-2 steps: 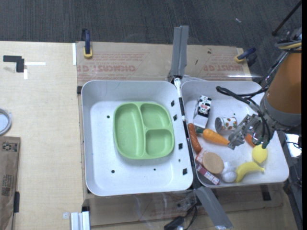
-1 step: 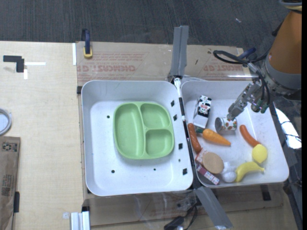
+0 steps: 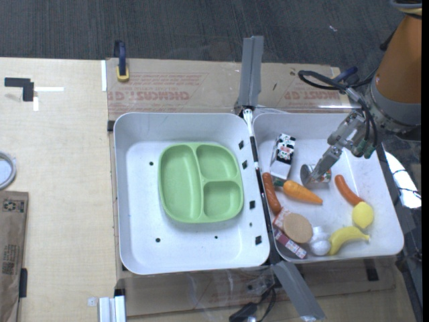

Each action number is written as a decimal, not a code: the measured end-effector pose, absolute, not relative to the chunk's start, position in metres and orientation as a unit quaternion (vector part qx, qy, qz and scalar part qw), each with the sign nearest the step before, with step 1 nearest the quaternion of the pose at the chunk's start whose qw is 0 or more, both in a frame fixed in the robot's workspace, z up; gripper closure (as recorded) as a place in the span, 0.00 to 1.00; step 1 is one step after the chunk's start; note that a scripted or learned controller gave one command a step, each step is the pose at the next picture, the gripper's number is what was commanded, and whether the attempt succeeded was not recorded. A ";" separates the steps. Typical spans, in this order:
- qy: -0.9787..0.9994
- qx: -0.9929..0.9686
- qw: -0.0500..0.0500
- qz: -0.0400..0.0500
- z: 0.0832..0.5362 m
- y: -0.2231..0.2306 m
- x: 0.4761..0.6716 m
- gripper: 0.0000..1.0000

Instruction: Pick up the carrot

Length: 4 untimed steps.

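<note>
Across the bench, the left bin [image 3: 134, 200] holds a green divided plate [image 3: 201, 182], out of the way. Rightward, the carrot [image 3: 301, 192], orange, short and tapered, lies flat in the right bin [image 3: 385, 243]. Just above it hovers the gripper [image 3: 314, 176], seemingly lined up to grasp; whether it is open cannot be made out.

arm [image 3: 402, 52] cut off at right edge, roll of tape [image 3: 3, 172] cropped at left
</note>
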State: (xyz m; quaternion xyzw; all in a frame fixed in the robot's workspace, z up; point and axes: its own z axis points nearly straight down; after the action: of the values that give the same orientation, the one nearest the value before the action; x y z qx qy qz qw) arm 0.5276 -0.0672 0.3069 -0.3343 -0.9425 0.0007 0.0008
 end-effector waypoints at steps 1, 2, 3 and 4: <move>-0.963 -0.268 0.002 0.000 0.202 -0.101 0.535 0.00; -0.936 -0.352 0.002 0.000 0.093 -0.173 0.495 0.00; -0.972 -0.233 0.000 0.000 0.090 -0.141 0.563 0.00; -0.972 -0.234 0.000 -0.001 0.097 -0.141 0.564 1.00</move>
State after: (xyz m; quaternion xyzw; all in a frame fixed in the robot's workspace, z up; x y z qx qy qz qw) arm 0.5639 -0.1405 0.0974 -0.2337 -0.9723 -0.0008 0.0005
